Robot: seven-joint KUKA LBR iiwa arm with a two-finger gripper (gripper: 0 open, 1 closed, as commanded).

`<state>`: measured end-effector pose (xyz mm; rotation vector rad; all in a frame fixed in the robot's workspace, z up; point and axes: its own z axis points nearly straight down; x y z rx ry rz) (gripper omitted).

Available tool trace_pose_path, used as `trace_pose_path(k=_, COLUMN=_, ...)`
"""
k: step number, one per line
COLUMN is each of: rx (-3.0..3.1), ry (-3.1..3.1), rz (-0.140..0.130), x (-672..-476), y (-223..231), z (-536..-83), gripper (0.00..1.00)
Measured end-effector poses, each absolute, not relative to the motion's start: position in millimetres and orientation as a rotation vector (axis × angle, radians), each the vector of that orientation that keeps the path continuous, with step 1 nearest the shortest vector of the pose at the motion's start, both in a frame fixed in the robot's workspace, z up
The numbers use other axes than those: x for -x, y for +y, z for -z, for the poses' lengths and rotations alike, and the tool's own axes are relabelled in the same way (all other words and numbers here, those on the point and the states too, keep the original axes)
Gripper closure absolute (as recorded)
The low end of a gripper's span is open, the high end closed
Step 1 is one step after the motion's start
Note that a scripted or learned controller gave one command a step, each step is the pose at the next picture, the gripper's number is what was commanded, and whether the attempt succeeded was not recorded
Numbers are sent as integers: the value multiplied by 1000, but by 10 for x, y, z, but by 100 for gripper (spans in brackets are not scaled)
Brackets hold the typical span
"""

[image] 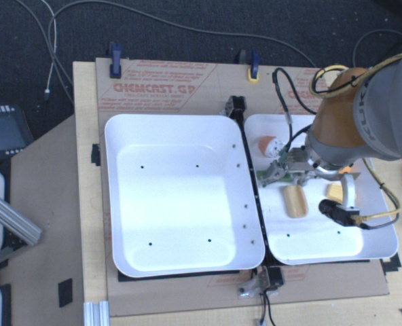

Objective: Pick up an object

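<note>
Tool (274, 173) low in the right bin (323, 250), near its left wall. Tan block (295, 201) just below and a bit right of it, long side pointing up and down. Open or closed? Cannot tell. Nothing seen in its grip.

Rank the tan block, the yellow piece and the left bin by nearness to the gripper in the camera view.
From the gripper:
1. Tan block, just below it in the right bin.
2. Yellow piece, farther right in the same bin.
3. Left bin, its middle well to the left.
</note>
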<state>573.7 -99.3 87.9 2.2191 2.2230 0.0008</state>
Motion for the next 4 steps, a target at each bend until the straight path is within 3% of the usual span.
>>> trace_pose_path(k=1, rx=-2235, ry=2208, rz=-1, x=-5399, y=-809, z=-989, gripper=0)
trace_pose_path(k=2, rx=-2232, ry=2211, rz=4, x=-4815, y=-1708, z=-875, gripper=0)
trace_pose_path(k=3, rx=-2216, ry=2226, rz=-3, x=-5454, y=-1326, z=-880, gripper=0)
trace_pose_path(k=4, rx=-2219, ry=2223, rz=-1, x=-5651, y=-1240, z=-879, gripper=0)
